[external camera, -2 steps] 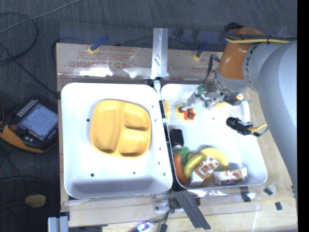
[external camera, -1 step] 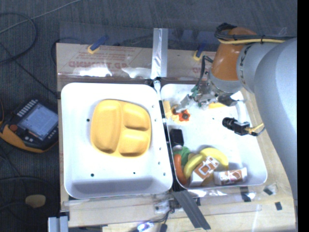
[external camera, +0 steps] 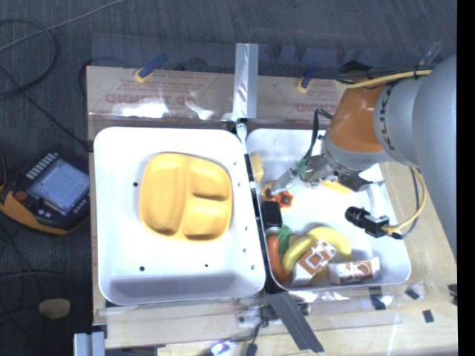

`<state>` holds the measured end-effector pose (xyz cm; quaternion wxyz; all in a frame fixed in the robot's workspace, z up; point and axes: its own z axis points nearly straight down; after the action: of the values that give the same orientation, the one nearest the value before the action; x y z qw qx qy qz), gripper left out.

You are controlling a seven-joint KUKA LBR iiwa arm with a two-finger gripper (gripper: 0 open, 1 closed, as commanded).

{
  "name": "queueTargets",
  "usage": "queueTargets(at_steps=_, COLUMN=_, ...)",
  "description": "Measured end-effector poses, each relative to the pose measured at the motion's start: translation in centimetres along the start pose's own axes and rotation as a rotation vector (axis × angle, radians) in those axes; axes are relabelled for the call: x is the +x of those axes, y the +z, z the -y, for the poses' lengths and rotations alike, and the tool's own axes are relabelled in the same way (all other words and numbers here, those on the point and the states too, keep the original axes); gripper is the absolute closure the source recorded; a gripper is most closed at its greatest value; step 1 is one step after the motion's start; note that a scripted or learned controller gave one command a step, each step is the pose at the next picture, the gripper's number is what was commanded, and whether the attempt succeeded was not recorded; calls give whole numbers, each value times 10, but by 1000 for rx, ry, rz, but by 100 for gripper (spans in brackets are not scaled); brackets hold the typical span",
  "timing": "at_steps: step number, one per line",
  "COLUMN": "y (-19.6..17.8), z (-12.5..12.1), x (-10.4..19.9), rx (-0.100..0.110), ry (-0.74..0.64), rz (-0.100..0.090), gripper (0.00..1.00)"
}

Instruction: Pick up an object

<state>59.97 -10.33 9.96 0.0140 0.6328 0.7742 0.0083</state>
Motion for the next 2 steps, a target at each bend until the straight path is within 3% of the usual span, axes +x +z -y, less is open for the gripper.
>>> queueTargets(at_steps=1, y=1, z=-3, x=0, rx=7, ry=10, rz=-5, gripper=0)
queueTargets(at_steps=2, y=-1, z=5, x=1, rx=-6, ry=59, rz=-2, gripper=0)
